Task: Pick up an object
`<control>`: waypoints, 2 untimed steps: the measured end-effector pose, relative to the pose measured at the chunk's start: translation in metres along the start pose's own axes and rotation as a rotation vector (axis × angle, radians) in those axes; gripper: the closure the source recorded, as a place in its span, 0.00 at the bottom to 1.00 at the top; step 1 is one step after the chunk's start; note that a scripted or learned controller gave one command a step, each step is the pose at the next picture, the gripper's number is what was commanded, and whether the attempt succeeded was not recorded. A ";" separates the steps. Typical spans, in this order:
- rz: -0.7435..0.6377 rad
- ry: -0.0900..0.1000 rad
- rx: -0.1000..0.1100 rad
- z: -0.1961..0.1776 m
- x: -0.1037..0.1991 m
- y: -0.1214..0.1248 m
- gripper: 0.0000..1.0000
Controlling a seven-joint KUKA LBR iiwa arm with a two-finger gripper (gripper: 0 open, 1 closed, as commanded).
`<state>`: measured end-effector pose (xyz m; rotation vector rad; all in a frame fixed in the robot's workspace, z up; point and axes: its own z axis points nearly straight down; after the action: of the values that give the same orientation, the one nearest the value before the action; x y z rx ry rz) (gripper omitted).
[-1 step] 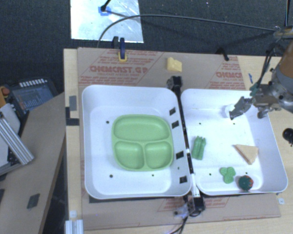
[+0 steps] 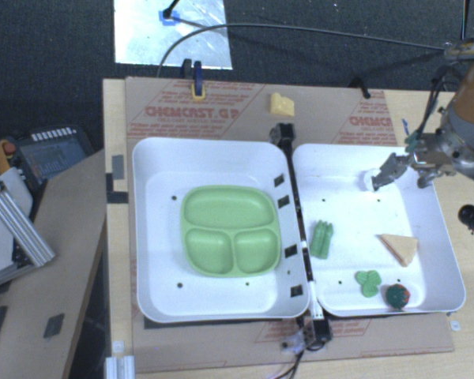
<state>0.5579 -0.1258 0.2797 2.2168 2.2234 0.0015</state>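
A slanted overhead look at a bench with two shallow white bins side by side; places here are given from the right bin (image 2: 332, 164).

Nearest the camera, along that bin's front edge, sit a round green-and-red ball (image 2: 396, 295) and, just left of it, a green clover-like toy (image 2: 368, 282). A little further back lie a tan wedge (image 2: 400, 248) toward the bin's right side and a green ridged piece (image 2: 321, 239) near its left wall. Any of these could be the object to pick up.

Further back, the gripper (image 2: 377, 179) hangs over the bin's far right part, well apart from all four things. Its fingers are too small and blurred to say whether they are parted or closed; nothing can be made out between them.

Likely trouble: a descent from here would meet bare bin floor, and the flat wedge or round ball could slip out of a pinch.

Left of this bin, the other bin holds a green divided plate (image 2: 229, 230). Beyond both, brown cardboard (image 2: 221, 109) carries a yellow block (image 2: 282, 104), then dark floor with a shiny sheet (image 2: 142, 22).
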 end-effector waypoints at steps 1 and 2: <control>0.002 0.001 0.004 0.061 -0.005 0.002 0.00; 0.002 0.001 0.005 0.103 -0.002 0.001 0.00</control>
<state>0.5594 -0.1283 0.1770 2.2216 2.2243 -0.0021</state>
